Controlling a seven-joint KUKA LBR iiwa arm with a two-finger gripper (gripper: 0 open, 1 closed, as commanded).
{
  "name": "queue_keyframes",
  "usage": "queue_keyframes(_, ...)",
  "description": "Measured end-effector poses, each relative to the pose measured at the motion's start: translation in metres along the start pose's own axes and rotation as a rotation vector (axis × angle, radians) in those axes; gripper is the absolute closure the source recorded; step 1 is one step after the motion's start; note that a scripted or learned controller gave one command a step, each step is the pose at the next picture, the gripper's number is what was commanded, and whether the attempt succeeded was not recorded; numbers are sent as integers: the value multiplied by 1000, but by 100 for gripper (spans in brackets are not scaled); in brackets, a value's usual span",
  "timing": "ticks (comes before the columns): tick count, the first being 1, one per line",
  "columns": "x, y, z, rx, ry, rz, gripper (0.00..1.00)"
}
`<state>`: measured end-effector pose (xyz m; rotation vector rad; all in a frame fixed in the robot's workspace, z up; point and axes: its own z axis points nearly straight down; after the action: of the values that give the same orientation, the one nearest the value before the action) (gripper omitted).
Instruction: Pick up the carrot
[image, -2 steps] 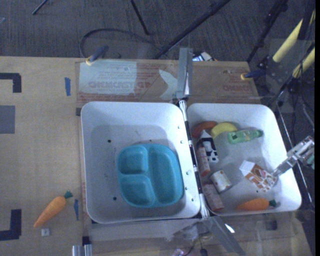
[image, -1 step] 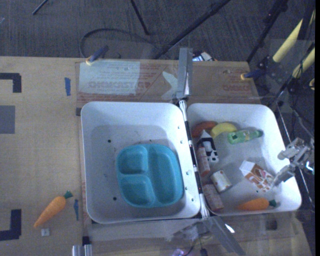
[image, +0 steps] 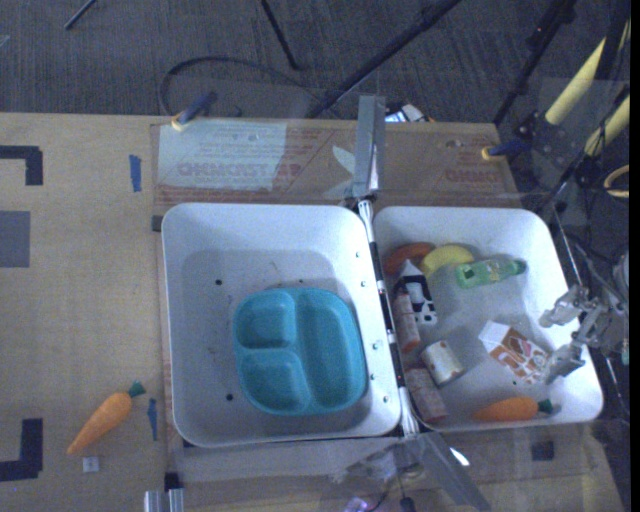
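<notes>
1. The fingers (image: 572, 335) hang at the right bin's (image: 455, 218) right rim, spread apart with nothing between them.
2. A carrot (image: 510, 409) lies flat in that bin, just below and left of the fingers, not touching them (leafy end toward the rim).
3. A second carrot (image: 100, 421) lies on the counter (image: 70, 260), far left of the fingers, beyond the left bin (image: 190, 225) and its blue tray (image: 298, 350).
4. Judgement: the pickup is not yet done; lowering, closing and lifting remain.
</notes>
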<state>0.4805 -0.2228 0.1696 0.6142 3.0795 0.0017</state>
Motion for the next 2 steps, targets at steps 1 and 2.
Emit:
queue_keyframes(1,0,0,22,0,0,-196,0)
queue_keyframes(2,0,0,22,0,0,-196,0)
